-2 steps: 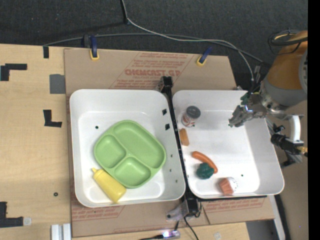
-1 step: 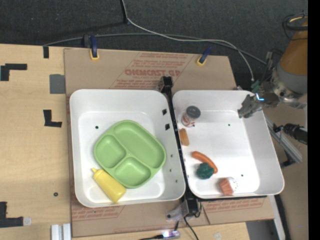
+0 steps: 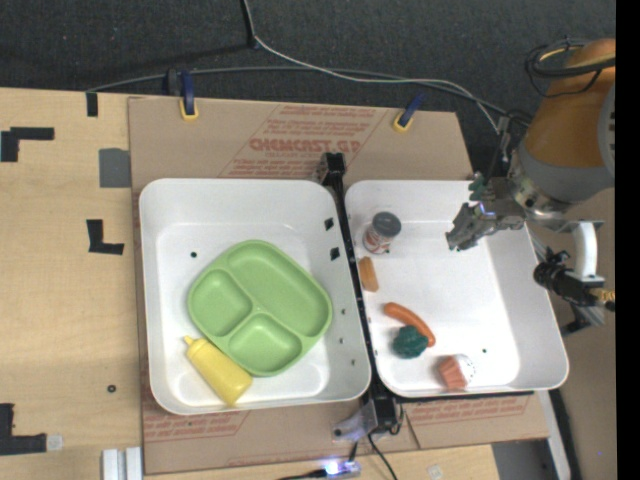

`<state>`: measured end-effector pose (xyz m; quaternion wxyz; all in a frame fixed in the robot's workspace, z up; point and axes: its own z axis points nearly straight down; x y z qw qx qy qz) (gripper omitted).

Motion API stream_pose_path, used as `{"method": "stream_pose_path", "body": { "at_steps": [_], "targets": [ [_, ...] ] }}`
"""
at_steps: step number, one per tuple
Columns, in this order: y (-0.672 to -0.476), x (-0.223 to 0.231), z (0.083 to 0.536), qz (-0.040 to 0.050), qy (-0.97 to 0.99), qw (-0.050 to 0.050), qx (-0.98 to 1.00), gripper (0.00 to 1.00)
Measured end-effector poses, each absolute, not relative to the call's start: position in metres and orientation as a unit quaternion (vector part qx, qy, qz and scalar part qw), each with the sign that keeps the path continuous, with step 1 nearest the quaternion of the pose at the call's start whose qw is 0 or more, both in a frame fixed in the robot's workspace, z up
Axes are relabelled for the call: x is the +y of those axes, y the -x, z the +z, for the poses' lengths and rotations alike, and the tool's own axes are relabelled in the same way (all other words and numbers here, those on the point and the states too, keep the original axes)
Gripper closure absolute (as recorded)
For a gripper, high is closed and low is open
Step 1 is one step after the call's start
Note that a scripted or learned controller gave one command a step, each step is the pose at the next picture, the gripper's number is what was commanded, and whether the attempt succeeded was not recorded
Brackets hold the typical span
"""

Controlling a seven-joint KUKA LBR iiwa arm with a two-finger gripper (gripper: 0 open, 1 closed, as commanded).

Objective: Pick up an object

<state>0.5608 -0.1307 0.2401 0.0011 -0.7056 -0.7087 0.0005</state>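
Note:
My gripper (image 3: 462,234) hangs over the upper right part of the right bin (image 3: 500,268), with nothing seen between its fingers. Inside that bin lie a small can with a grey lid (image 3: 381,232) at the upper left, an orange-brown piece (image 3: 368,274) by the left wall, an orange carrot-like piece (image 3: 409,320), a dark green lump (image 3: 408,343) touching it, and a pink-and-white piece (image 3: 456,371) near the front. The can stands well left of the gripper.
The left bin (image 3: 170,228) holds a green divided plate (image 3: 260,306) and a yellow bottle (image 3: 216,370) at its front left. Both bins sit on a cardboard sheet (image 3: 300,138) clamped at the back. A cable runs across the dark backdrop.

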Motion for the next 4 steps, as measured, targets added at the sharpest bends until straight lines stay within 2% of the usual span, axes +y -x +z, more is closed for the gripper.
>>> {"method": "stream_pose_path", "body": {
  "at_steps": [1,3,4],
  "targets": [
    [-0.551,-0.084,0.245,0.0003,0.705,0.001,-0.709,1.00],
    [-0.542,0.024,0.219,0.0009,0.705,0.002,-0.709,1.00],
    [-0.530,0.079,0.209,0.0010,0.705,0.002,-0.710,1.00]
  ]
}}
